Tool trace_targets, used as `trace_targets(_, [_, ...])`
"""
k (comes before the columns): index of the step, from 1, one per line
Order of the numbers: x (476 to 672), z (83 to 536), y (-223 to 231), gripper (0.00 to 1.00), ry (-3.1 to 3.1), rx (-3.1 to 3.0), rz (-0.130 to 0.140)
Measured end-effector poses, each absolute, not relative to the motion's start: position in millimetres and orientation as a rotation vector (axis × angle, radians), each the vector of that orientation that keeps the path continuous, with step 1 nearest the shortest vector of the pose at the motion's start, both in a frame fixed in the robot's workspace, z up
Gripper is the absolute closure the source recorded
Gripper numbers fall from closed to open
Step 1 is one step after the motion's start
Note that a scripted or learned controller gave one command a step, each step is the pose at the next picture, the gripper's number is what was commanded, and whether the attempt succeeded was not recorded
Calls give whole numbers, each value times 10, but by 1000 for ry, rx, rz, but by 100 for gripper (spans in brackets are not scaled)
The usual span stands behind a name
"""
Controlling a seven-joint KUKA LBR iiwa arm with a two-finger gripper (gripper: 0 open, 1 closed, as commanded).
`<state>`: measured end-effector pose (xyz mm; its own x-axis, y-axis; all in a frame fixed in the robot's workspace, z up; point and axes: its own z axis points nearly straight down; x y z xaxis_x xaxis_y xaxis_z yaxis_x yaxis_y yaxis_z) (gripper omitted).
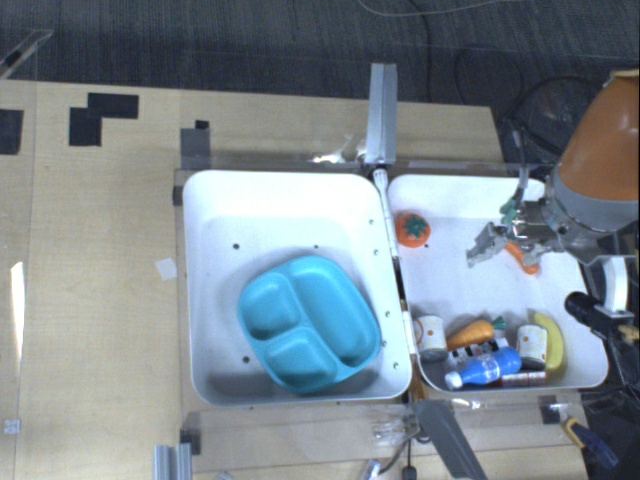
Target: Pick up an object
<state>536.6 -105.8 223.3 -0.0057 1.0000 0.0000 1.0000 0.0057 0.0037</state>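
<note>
My gripper [497,240] hangs over the upper middle of the right bin [450,273], on the grey arm with its orange band [605,143] coming in from the right. A small orange object [527,258] sits right under or beside the gripper's right side; I cannot tell whether it is gripped. An orange-red ball with a green top [412,228] lies at the bin's upper left, apart from the gripper. Along the bin's front edge lie a white cup [430,334], an orange carrot-like piece [470,331], a blue bottle [487,368] and a yellow banana [549,340].
The left bin [215,268] holds a blue divided plate [310,323], tilted toward its front right. A metal post [382,118] stands behind the divider between the bins. A black cable [430,13] runs across the dark floor at the back.
</note>
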Motion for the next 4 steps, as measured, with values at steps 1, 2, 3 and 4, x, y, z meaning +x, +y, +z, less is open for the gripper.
trace_targets(1, [5591,2534,-916,0,2325,2108,6])
trace_targets(2, [5308,2616,-469,0,2188,2251,5])
trace_targets(3, [5583,2868,-1118,0,2254,2180,5])
trace_targets(4, [5641,2178,-1774,0,2423,1993,3])
